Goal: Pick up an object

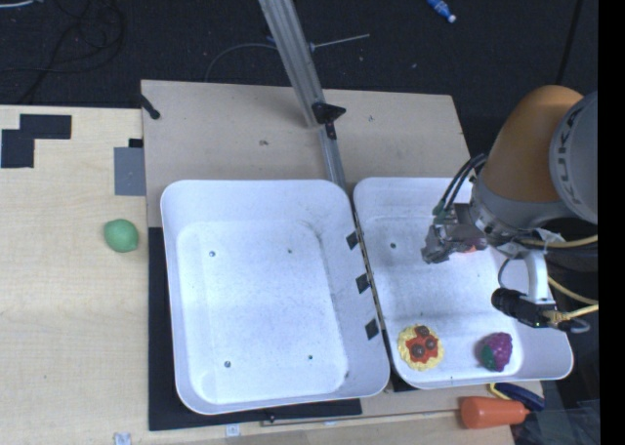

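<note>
In the right bin point(400, 209) lie a small yellow pizza-like toy with red spots point(420, 346) and a purple grape bunch point(496, 350), both near its front edge. My gripper point(437, 249) hangs over the middle of that bin, well behind the two toys. I see nothing in it. The arm's grey and orange wrist point(532, 155) covers the bin's right side.
The left bin point(195, 209) stands beside the right one. A green ball point(122, 235) rests on the bench to the left. An orange carrot-like toy point(491, 412) lies outside the right bin at the front. A metal rail point(298, 48) slants behind the bins.
</note>
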Action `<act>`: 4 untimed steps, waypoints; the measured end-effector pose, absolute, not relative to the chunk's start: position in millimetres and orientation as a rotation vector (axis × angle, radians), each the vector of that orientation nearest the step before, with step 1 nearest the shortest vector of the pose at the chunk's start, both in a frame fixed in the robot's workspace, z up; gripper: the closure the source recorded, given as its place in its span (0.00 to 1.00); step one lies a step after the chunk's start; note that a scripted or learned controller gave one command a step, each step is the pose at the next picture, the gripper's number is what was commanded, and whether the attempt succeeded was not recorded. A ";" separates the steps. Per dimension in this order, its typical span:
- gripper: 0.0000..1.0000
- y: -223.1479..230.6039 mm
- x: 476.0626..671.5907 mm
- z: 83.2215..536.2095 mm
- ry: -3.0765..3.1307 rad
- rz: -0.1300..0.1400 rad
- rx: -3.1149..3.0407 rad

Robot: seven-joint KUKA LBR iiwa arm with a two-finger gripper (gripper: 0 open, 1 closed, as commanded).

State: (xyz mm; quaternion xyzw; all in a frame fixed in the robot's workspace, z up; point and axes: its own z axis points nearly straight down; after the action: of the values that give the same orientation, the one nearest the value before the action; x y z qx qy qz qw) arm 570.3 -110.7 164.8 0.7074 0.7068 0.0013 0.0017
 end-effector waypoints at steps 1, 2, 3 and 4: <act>1.00 -111.3 571.0 208.3 2.219 0.003 2.220; 1.00 -72.2 585.5 214.5 2.225 0.001 2.219; 1.00 -26.0 599.7 209.0 2.225 0.000 2.220; 1.00 19.2 615.3 207.8 2.225 0.000 2.219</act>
State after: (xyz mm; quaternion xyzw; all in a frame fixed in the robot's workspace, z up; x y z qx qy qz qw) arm 615.3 19.2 207.8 0.7062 0.7080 0.0001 -0.0006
